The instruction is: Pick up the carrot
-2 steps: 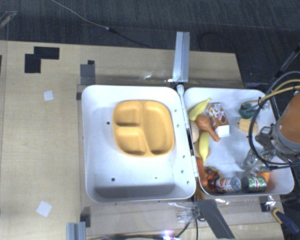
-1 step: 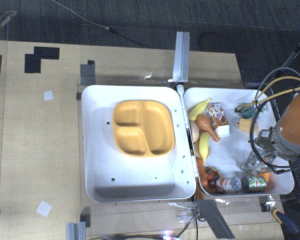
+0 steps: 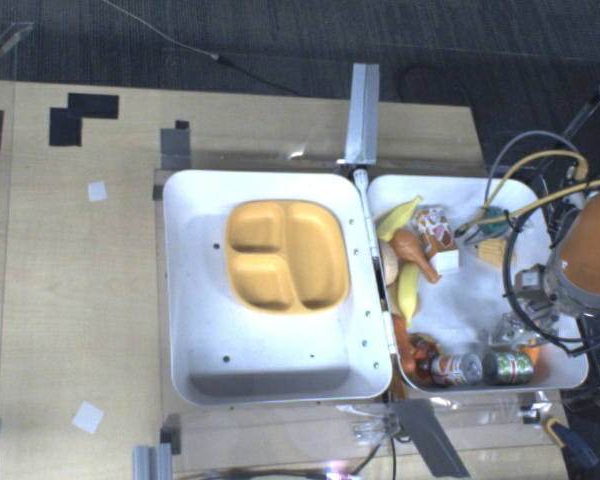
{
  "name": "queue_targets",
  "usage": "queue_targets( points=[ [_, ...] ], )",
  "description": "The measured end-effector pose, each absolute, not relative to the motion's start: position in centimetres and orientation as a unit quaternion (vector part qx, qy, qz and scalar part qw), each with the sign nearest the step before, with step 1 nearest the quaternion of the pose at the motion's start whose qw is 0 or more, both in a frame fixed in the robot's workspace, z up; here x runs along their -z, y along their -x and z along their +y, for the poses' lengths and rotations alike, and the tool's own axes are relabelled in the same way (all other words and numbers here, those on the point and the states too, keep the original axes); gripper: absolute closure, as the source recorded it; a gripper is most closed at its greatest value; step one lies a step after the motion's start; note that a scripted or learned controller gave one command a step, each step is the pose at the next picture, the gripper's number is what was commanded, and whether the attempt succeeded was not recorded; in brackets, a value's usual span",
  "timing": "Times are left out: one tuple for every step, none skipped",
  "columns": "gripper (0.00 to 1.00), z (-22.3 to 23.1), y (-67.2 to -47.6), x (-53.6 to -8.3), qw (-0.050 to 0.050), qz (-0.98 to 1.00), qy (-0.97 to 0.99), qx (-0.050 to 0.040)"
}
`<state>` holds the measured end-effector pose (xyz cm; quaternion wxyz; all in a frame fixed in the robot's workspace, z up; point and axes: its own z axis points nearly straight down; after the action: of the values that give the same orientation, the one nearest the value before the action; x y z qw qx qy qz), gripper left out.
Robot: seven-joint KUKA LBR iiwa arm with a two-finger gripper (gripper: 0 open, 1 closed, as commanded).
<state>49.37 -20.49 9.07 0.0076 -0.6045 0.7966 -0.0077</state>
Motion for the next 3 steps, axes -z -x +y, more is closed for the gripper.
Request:
queue_targets(
  points=[
    [0.0,-20.5,-49.2,-8.9,0.006,0.797,0.604,0.0057],
    [0.0,-20.6,-49.2,-8.9,0.005,0.833,0.553,0.0053],
    [1.0,-20.5,-49.5,-10.2,0.009,0.833,0.553,0.0086]
  ],
)
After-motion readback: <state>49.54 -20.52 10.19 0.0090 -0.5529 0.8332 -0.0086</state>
